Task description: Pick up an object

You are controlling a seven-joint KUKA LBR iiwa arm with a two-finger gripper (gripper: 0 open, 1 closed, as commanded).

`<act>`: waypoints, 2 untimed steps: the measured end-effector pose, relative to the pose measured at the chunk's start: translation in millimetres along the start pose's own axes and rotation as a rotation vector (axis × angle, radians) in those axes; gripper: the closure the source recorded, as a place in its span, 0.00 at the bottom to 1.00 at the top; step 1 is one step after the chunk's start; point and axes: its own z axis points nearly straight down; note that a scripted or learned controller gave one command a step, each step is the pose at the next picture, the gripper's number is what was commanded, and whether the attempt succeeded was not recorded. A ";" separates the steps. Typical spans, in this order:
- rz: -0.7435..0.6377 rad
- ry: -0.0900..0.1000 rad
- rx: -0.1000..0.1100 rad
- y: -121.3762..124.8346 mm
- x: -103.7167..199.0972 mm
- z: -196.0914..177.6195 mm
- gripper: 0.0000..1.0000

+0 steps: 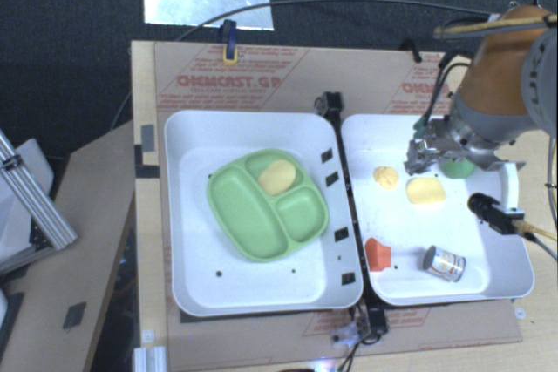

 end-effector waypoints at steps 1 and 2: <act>0.000 0.000 0.002 1.4 0.0 -22.9 1.00; -0.004 0.002 0.006 -11.1 52.7 -14.7 1.00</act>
